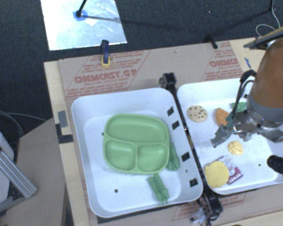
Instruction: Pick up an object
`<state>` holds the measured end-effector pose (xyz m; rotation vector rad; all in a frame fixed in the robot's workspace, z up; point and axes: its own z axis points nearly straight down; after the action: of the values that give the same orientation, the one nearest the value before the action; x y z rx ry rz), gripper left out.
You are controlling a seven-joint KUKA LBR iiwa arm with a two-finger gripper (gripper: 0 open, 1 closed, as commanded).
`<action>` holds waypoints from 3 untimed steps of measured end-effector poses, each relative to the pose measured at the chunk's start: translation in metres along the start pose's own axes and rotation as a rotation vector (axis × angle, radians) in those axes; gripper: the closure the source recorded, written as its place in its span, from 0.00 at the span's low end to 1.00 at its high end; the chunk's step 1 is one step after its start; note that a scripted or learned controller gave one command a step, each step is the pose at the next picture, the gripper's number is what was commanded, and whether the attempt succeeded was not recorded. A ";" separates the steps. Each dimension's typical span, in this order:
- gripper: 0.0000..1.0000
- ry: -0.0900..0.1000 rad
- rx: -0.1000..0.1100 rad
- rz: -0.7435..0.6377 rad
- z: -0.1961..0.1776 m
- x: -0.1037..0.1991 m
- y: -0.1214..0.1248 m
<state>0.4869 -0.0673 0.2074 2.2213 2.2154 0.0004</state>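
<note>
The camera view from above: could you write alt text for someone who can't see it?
A grey and orange robot arm lowers its pincer into the right white bin, among a cookie and small toy foods. The left white bin holds a green divided plate.

1 fixed overhead camera looks down aslant on 2 bins (93, 160).

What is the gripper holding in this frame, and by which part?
Nothing that can be seen. The gripper hangs over the right bin, apart from the cookie and the small yellow piece; no object shows between its tips.
</note>
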 end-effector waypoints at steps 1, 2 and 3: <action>0.00 -0.005 -0.004 0.004 -0.057 -0.095 0.000; 0.00 0.007 0.008 -0.009 0.024 -0.038 -0.001; 0.00 0.003 -0.002 -0.009 -0.009 -0.011 0.001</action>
<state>0.4879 -0.0787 0.2165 2.2123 2.2263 0.0059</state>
